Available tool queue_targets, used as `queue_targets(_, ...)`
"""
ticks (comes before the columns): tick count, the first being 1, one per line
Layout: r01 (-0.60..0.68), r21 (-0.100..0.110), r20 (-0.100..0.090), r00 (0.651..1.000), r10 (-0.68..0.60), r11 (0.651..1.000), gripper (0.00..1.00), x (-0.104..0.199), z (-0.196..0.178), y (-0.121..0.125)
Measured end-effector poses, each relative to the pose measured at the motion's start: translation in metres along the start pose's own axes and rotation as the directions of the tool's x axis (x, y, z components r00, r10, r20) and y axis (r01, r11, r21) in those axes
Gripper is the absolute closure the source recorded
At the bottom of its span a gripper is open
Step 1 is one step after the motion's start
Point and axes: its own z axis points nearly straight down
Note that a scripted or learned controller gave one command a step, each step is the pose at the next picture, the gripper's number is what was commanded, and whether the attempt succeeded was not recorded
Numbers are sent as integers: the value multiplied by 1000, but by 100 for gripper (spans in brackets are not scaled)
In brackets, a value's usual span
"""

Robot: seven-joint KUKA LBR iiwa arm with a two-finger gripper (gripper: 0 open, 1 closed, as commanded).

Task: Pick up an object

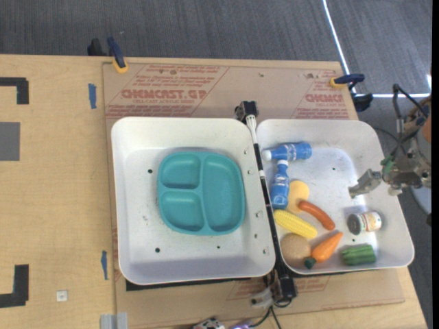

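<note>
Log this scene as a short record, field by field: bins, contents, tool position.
left bin: holds a teal divided plate
right bin: two blue bottles, corn cob, sausage, carrot, green vegetable, small jar, tan round item
tool: over the right bin's right side, above the small jar
tool contents: nothing seen between the fingers
</note>
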Motion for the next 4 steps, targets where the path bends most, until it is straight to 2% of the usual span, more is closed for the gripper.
queue_targets(1,153,-3,-1,988,-153,988,0,84,106,-24)
queue_targets(2,151,-8,3,989,-151,988,100,82,95,-22)
queue_targets(3,151,-8,3,988,-151,988,0,82,95,-22)
queue_targets(4,151,-10,4,988,-151,988,100,83,86,-22)
